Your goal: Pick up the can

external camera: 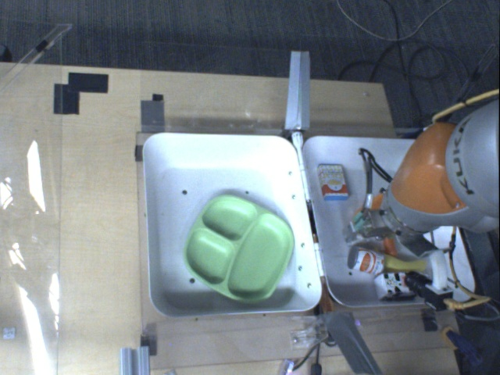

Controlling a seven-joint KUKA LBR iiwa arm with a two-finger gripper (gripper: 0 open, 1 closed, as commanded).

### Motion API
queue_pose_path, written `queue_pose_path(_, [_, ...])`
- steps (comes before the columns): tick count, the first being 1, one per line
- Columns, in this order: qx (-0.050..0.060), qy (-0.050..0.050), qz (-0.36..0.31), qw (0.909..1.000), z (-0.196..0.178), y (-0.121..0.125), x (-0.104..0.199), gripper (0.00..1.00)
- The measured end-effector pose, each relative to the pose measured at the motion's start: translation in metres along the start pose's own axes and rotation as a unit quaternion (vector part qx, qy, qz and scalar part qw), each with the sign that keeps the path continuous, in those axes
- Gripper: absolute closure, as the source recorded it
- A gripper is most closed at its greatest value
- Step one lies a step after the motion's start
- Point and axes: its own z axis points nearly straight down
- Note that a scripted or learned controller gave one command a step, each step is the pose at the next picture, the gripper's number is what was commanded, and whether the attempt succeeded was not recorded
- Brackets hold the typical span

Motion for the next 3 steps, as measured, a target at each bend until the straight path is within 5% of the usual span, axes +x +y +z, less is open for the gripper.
queue_pose_path(1, [0.006,0.000,-0.029,0.9996,-0.084,0.016,0.010,1.00])
queue_pose_path(2, [0.007,0.000,-0.029,0.9996,-0.084,0.016,0.010,0.00])
queue_pose_path(3, [0.009,0.002,-0.094,0.9955,-0.015,-0.018,-0.004,0.00])
